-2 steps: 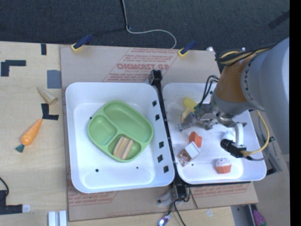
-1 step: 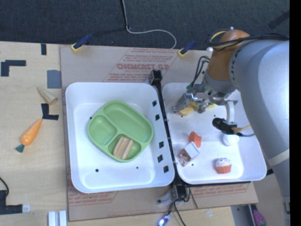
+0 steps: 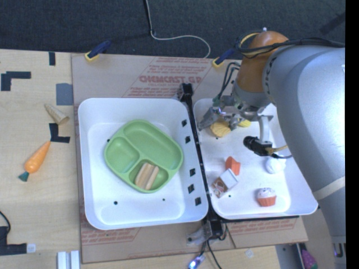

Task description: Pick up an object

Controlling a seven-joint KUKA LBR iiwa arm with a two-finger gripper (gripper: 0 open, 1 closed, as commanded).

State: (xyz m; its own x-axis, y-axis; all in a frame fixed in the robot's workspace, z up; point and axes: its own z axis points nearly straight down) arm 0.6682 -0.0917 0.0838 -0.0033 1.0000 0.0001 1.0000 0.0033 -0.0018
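Grey arm (image 3: 314,105) above; yellow object (image 3: 220,130) just beneath hand (image 3: 226,115).

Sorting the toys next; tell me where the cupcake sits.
The cupcake sits in the right bin, near its front right corner, right of the small box.

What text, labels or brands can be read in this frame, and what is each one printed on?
Red print on the cardboard sheet behind the bins: large letters, mirrored or upside down and blurred, not reliably readable.
Smaller red lines around it: too small to read.
Small box in the right bin: any print is illegible.
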